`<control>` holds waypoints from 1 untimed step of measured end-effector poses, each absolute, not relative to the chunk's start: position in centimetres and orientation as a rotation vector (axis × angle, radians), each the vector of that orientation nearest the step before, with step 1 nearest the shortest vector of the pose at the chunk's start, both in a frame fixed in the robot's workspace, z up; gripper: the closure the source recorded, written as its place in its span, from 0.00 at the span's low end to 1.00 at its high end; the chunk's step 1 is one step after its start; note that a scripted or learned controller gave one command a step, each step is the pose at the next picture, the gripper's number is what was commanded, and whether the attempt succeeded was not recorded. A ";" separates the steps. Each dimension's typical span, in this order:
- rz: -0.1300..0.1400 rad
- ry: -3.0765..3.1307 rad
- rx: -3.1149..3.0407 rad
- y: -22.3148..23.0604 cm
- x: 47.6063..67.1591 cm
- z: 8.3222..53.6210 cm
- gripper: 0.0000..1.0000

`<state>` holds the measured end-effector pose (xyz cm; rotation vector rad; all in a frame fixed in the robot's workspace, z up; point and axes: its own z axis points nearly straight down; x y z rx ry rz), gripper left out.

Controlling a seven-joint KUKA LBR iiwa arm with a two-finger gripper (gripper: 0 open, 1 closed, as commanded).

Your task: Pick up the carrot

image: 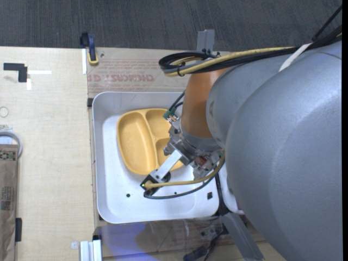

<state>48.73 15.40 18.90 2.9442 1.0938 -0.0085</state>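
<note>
From above, my arm (283,145) fills the right of the frame, grey, with the orange band (197,99) showing just above the wrist. The wrist hangs over the right half of a white bin (104,167) at the middle of the frame. How my jaws stand I cannot tell, nor whether they have hold of anything: the wrist covers them.

A yellow divided dish (136,140) lies in the upper part of the bin, its right edge under my wrist. Two small dark specks (128,194) sit on the bin's bare floor lower down. Where the carrot lies I cannot tell.

A cardboard strip (125,78) with red print runs along the bin's upper edge. The pale surface (49,145) spreads to the left, with a black L-shaped mark (16,69) at upper left.
</note>
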 end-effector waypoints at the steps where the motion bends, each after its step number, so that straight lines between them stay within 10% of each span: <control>1: 0.026 1.353 2.836 14.3 48.3 10.0 0.00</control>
